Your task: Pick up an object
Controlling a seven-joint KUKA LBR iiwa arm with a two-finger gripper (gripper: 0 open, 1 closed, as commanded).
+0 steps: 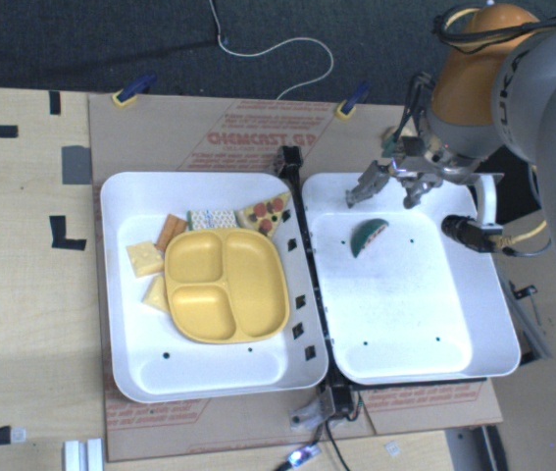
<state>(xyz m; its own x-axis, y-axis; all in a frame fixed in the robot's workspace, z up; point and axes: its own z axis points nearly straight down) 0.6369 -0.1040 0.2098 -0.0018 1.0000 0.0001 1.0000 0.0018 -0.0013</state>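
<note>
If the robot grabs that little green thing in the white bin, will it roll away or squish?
The green piece looks like a flat half-round slice, so it would probably slide rather than roll. It seems small and likely light, so a nudge from the gripper could scoot it across the smooth right bin. Whether it squishes is hard to tell.
</note>
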